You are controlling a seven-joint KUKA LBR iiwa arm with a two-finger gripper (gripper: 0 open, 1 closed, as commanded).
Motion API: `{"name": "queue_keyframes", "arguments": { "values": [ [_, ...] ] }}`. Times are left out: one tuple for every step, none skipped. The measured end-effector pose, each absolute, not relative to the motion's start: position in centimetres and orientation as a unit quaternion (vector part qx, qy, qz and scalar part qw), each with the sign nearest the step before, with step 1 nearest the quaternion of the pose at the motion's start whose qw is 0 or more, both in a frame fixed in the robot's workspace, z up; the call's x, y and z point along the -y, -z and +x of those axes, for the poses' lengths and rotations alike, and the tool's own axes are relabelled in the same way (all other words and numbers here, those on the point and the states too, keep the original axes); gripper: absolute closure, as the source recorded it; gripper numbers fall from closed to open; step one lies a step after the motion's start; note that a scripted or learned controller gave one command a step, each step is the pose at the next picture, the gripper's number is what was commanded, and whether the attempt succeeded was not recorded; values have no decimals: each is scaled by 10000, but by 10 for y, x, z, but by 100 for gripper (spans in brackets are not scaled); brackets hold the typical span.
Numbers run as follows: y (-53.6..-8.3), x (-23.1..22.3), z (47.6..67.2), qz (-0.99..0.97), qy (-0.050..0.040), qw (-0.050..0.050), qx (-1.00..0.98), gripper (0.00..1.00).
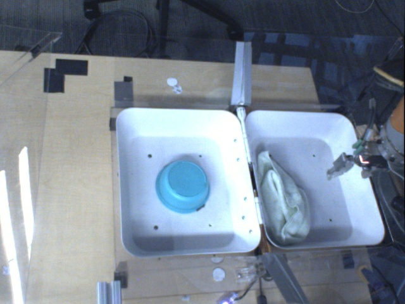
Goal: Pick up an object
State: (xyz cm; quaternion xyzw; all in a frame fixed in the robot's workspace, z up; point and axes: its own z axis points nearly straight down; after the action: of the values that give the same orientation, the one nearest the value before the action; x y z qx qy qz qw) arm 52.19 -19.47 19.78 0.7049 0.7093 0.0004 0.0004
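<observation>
White cloth (283, 199) in rt bin (316, 135), left of hand (338, 165), apart.

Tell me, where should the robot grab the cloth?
Probably on the bunched, raised fold in the middle of the cloth, coming straight down from above. It lies limp along the right bin's left wall, so there's little room from that side, and folds give the fingers something to pinch.

You're looking at a robotics lab, not a home. Two white bins (126, 170) sit fixed side by side on a plywood desk (69, 189), joined by a metal rail (242, 75) at upper centre. Black tape marks (62, 73) sit at the desk's upper left. Dark carpet (285, 5) and a black stand's legs (164, 2) fill the top.
</observation>
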Motion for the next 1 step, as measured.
{"name": "queue_keyframes", "arguments": {
  "values": [
    [-92, 164, 539, 5419, -30, 80, -8404, 0]
  ]
}}
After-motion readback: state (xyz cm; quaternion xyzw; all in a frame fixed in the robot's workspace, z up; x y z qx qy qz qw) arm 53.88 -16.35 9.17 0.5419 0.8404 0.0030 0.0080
